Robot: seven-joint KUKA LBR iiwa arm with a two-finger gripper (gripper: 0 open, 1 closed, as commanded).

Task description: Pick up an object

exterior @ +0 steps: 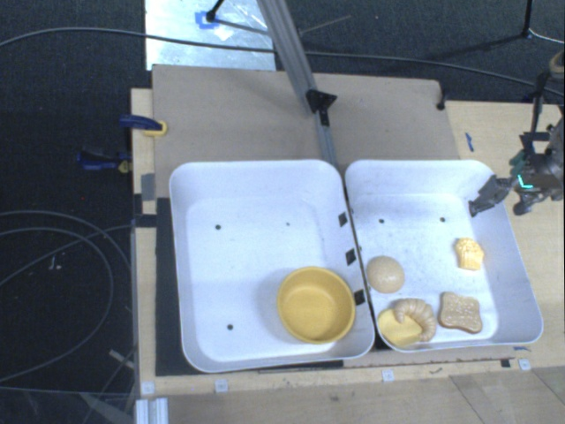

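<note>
Your gripper [501, 197] sits at the right rim of the right bin [415, 179], its fingers spread apart with nothing between them. You are at the approach step: no object is gripped yet.

The nearest candidate is the small yellow piece [470, 253], just below and left of the fingers. Farther down lie the toast [461, 312], the croissant [415, 317] in the bottom corner and the round bun [386, 274] near the divider. The yellow bowl [315, 303] rests in the left bin [229, 193], well apart.

Your next move likely calls for shifting inward over one item, lining the fingers across it, and descending before closing.

No brand, label or writing can be read anywhere.
</note>
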